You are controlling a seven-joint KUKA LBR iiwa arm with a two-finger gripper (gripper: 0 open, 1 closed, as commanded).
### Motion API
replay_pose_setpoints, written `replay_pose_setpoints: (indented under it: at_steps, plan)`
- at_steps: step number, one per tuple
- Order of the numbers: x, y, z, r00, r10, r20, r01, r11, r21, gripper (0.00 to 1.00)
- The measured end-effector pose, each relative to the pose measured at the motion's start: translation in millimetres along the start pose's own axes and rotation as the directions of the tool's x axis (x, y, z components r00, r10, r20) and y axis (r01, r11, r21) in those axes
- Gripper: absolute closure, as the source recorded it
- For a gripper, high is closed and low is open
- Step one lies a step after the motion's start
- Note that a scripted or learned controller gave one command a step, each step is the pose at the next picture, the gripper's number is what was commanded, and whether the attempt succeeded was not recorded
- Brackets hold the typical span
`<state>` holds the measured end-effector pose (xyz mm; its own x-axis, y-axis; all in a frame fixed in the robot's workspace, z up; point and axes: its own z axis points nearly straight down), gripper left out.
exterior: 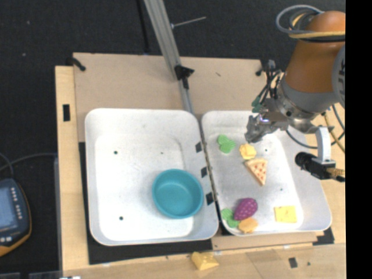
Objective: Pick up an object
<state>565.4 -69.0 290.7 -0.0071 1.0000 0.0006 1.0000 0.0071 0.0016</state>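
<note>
Yellow block (pixel 247 151), the likely target, lies in the right bin (pixel 308 214) near its upper left, just below the end effector (pixel 256 131). End effector opening: cannot tell. Recommended: descend vertically, centre over the block, and avoid the adjacent green piece (pixel 225 144) and pizza slice (pixel 257 171). No legible markings.

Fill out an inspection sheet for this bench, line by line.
Surface: two white bins side by side, left bin, right bin, on a tan board.
Job's things: right bin holds green piece, yellow piece, pizza slice, grapes, orange piece, yellow square.
Clutter: blue bowl in left bin; yellow wedge on the board outside the bins.
Grippers: pincer over right bin's far end, above yellow piece.
Cables: wires at the wrist.
Surroundings: metal rail; handheld device at left.
</note>
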Motion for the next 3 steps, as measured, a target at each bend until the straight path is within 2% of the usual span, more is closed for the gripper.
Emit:
replay_pose_setpoints:
  at_steps: [1,3]
  plan:
    - [44,8,15,1.0,0.002,0.0,-0.002,1.0,0.003,1.0]
    - [158,9,43,1.0,0.001,0.0,-0.001,1.0,0.005,1.0]
